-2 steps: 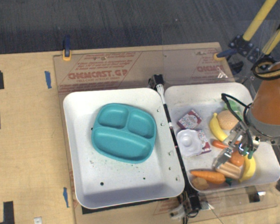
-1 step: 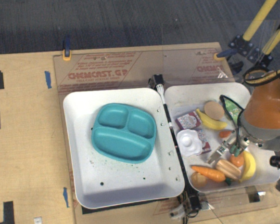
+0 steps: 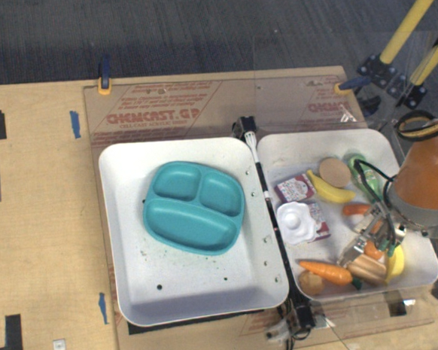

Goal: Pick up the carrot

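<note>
The carrot (image 3: 326, 271) is orange and lies flat near the front edge of the right bin (image 3: 285, 152), pointing left. My gripper (image 3: 365, 240) hangs low over the bin's front right part, just right of and slightly behind the carrot's thick end. It sits over a tan bread-like piece (image 3: 367, 271) and a yellow item (image 3: 396, 262). The arm's orange band (image 3: 431, 180) comes in from the right. The carrot is not in the gripper.
The right bin also holds a banana (image 3: 330, 189), a tan round piece (image 3: 334, 173), a pink packet (image 3: 296, 189), a white cup (image 3: 293, 220), a green item (image 3: 356, 164) and a brown lump (image 3: 311, 282). A teal divided plate (image 3: 193, 206) lies in the left bin (image 3: 136, 275).
</note>
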`<state>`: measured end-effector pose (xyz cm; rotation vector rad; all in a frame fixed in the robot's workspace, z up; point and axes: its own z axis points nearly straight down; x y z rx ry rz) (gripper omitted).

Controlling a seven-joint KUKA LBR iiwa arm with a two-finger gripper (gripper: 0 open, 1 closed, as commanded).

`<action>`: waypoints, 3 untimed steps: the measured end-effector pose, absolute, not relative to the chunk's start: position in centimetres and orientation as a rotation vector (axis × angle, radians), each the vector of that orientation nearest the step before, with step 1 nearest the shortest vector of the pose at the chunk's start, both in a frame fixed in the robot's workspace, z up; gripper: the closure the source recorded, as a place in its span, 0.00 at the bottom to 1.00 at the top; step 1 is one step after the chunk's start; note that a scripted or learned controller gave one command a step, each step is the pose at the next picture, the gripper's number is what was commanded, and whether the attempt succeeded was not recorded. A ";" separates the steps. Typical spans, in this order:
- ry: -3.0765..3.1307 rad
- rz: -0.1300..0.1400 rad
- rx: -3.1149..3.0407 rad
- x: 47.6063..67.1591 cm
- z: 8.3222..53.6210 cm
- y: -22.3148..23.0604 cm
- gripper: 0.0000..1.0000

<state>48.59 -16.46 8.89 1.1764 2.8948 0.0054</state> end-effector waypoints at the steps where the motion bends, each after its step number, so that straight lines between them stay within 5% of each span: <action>1: 2.887 0.004 1.173 48.7 8.9 -10.7 0.00; 2: 2.871 0.006 1.176 49.1 10.0 -10.9 1.00; 3: 2.873 0.006 1.176 49.0 9.9 -10.8 0.00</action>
